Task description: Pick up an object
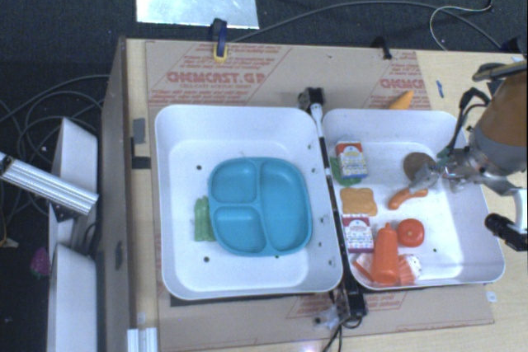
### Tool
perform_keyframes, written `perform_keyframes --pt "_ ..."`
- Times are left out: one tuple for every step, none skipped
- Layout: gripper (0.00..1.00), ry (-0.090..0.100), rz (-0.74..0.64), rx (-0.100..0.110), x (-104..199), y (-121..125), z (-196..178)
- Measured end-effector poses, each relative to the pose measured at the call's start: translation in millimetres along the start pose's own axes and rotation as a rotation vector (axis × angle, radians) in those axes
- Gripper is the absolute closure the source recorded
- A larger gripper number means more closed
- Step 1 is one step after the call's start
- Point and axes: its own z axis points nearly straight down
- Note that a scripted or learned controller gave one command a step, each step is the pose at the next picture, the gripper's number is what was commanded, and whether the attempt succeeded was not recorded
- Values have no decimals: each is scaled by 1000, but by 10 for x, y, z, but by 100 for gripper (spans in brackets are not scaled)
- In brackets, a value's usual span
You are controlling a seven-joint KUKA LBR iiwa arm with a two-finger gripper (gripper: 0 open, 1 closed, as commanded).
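My gripper (422, 170) hangs low in the right bin (470, 260), near its back right part, with the arm coming in from the right. Just below its tip lies a small orange sausage-shaped piece (407, 196), very close to it; whether they touch is unclear. Other objects in this bin are a red tomato (410, 232), an orange bottle (384, 253), a green and red carton (351, 161), a flat orange cracker (358, 200) and a small red and white box (356, 231).
The left bin (186, 177) holds a blue divided plate (260, 204) and a green piece (202, 218) beside it. An orange item (401, 100) lies on the bench behind the right bin. A black divider (328, 185) runs between the bins.
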Motion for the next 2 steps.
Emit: perform_keyframes --pt "0 -3 -3 -7 -4 499 306" --pt "0 1 -1 1 165 -128 338"
